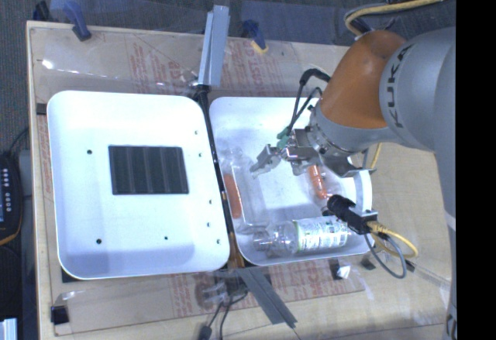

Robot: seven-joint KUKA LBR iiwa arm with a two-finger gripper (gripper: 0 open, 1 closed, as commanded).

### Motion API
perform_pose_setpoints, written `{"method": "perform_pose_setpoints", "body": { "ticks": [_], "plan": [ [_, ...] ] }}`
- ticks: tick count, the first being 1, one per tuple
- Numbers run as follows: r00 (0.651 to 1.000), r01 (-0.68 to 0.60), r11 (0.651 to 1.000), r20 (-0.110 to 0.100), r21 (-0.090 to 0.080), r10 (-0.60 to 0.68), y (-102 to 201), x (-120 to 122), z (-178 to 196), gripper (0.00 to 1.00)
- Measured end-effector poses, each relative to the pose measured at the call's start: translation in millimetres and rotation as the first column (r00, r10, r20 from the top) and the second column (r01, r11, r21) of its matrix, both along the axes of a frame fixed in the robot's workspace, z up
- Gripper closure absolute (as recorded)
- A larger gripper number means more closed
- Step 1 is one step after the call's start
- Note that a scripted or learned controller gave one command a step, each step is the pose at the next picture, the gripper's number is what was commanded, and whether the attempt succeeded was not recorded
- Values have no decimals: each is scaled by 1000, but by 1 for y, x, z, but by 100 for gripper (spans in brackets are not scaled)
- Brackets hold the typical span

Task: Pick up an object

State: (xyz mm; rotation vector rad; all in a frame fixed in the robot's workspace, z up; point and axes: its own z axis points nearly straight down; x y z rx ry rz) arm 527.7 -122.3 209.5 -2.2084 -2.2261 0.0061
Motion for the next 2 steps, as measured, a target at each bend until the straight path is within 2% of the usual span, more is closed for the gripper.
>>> {"method": "perform_pose_setpoints", "body": {
  "ticks": [1,2],
  "plan": [
    [998,-60,998,4,-1,60,-54,16,39,0],
    [997,-74,997,0,0,74,-87,44,-73,0]
  ]
}}
